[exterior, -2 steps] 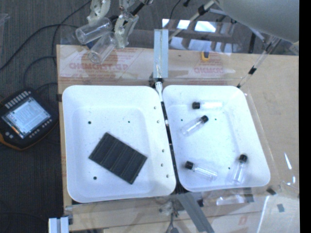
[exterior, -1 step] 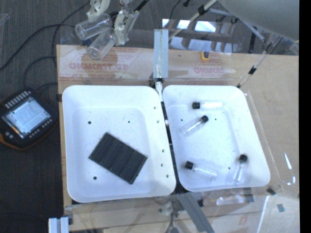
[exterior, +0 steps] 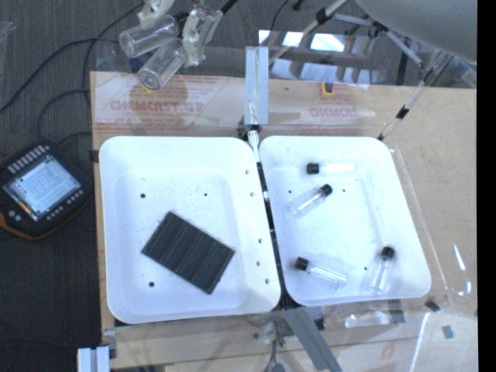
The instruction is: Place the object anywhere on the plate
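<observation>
Gripper-wise I honestly can't tell whether it's open or closed; my arm (exterior: 418,6) is parked way up at the top right, well away from both bins. So basically nothing is done yet. All four black-capped vials (exterior: 311,198) are lying loose in the right bin (exterior: 403,208), and the dark ribbed plate (exterior: 187,252) in the left bin (exterior: 124,169) is bare. Picking, carrying and placing are all still left.

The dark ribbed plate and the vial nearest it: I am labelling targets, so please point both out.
dark ribbed plate (exterior: 188,252), camera view, middle of its ribbed top, in the left bin.
vial nearest the plate (exterior: 319,270), camera view, clear body beside its black cap, in the right bin.
</observation>
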Available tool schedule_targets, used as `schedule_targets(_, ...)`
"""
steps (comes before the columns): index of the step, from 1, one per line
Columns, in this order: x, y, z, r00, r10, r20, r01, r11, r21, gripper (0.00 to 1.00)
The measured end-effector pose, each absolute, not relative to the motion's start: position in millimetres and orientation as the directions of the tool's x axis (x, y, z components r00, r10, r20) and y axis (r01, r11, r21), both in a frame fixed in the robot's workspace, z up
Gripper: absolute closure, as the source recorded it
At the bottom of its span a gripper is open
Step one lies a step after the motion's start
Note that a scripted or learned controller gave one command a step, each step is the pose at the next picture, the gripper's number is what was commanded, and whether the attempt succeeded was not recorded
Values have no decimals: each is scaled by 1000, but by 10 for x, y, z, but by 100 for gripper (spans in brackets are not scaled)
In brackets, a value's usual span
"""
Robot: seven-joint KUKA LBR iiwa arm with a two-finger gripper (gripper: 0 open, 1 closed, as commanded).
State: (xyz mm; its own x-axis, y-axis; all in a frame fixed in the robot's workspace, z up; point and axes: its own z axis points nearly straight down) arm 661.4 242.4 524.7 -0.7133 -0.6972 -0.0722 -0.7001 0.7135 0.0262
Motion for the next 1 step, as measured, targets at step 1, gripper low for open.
schedule_targets(1,6624,2426,5347,-714,-696,-80,-699,714,29,100)
